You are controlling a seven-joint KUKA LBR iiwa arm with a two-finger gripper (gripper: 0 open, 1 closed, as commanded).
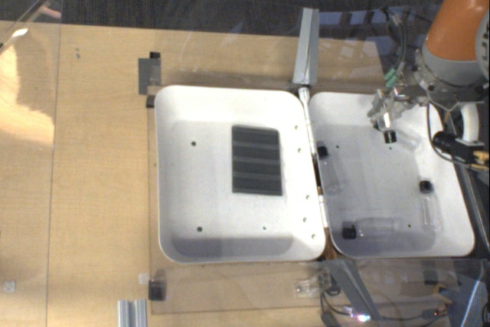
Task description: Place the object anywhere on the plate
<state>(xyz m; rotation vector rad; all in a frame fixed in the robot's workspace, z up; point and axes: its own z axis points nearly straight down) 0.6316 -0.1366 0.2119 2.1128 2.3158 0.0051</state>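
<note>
A dark grey ribbed rectangular plate (pixel 256 159) lies flat in the middle of the left bin (pixel 184 233). In the right bin (pixel 452 241) lie three clear tube-like objects with black caps. One (pixel 329 168) rests along the left wall, one (pixel 375 227) near the front wall, and one (pixel 427 201) toward the right side. My gripper (pixel 385 122) hangs over the back part of the right bin, apart from all three objects and well right of the plate. Nothing shows in its grasp.
A grey metal post (pixel 307 46) stands behind the seam between the bins. Cables (pixel 459 145) hang beside the arm at the right bin's right edge. Small black clamps (pixel 151 71) sit on the wooden bench around the left bin.
</note>
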